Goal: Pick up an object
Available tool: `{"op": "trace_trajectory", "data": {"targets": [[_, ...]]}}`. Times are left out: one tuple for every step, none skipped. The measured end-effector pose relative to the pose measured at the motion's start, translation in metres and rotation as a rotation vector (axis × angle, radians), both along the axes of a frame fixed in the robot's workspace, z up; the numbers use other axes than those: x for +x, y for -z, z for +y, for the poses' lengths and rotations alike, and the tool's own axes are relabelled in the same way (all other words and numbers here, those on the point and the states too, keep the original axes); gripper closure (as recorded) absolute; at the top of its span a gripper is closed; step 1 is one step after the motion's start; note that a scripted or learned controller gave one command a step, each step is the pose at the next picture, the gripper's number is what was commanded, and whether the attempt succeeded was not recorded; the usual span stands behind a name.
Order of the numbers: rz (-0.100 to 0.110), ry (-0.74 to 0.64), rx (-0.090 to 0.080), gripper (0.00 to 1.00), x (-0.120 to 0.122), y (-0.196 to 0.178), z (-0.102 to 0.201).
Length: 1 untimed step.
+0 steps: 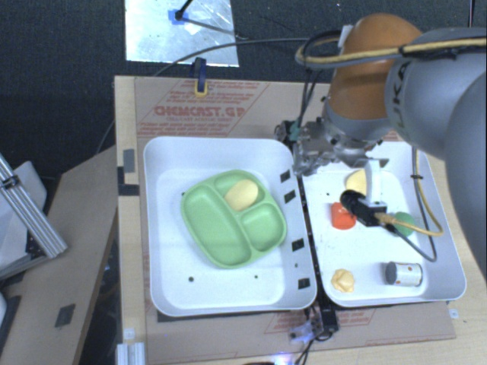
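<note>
The gripper [307, 157] hangs over the far left corner of the right bin [369, 253], can't tell if it's open or closed tbh, and the closest grab, the orange-red piece [342, 217], lies a bit nearer and to its right.

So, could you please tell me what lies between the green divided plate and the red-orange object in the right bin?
Just the two bins' adjoining rims, which carry small black tabs, as the camera view shows.
</note>
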State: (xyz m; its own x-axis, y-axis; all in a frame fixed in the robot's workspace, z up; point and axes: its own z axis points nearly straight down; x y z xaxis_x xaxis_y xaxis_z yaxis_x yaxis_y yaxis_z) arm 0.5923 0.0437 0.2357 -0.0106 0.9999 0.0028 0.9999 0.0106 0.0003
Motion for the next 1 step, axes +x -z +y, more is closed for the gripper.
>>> {"op": "trace_trajectory", "data": {"targets": [[0.001, 0.001, 0.0, 1.0, -0.0309, -0.0034, 0.0447]]}}
